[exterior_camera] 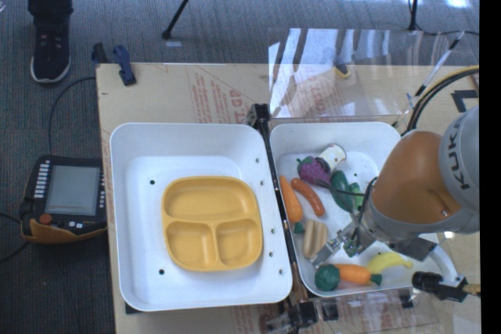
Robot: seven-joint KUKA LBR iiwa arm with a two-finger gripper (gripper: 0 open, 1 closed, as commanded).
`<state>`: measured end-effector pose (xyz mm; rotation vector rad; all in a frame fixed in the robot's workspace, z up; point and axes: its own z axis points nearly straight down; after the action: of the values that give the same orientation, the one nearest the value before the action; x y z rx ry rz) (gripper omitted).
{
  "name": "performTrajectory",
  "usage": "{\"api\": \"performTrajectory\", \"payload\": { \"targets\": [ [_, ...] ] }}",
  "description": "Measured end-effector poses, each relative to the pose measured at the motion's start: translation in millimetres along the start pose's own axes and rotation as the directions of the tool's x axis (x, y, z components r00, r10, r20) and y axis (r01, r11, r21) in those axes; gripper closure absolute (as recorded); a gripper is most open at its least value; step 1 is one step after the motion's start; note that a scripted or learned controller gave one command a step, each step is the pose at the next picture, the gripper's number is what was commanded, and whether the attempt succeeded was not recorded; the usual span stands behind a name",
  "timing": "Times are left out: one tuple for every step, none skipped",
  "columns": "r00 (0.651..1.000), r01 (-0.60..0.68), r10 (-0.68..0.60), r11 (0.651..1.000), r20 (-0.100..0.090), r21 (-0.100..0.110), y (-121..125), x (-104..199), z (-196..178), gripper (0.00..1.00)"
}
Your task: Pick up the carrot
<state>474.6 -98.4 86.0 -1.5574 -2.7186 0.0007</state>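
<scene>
The carrot [354,274] is orange with a bushy green top [327,277]. It lies on its side near the front edge of the right bin [391,138], green end to the left. My gripper [344,243] hangs just above and behind it, under the orange wrist band [411,184], over the bin's front half. Nothing shows held in it. The wrist hides the bin's right side.
The right bin also holds a tan bread piece [315,237], a yellow banana [389,262], a red-orange sausage [308,197], a long orange piece [290,199], a purple eggplant [313,170] and a green vegetable [342,190]. The left bin [141,168] holds a yellow divided plate [211,223].
</scene>
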Motion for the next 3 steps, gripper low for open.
{"api": "performTrajectory", "payload": {
  "targets": [
    [0.959,0.285,-0.285,0.959,0.001,0.000,6,8,0,0.00],
    [0.879,0.477,-0.477,0.879,0.001,0.001,9,11,0,0.00],
    [0.975,0.220,-0.220,0.975,0.006,-0.005,72,82,-102,0.00]
  ]
}}
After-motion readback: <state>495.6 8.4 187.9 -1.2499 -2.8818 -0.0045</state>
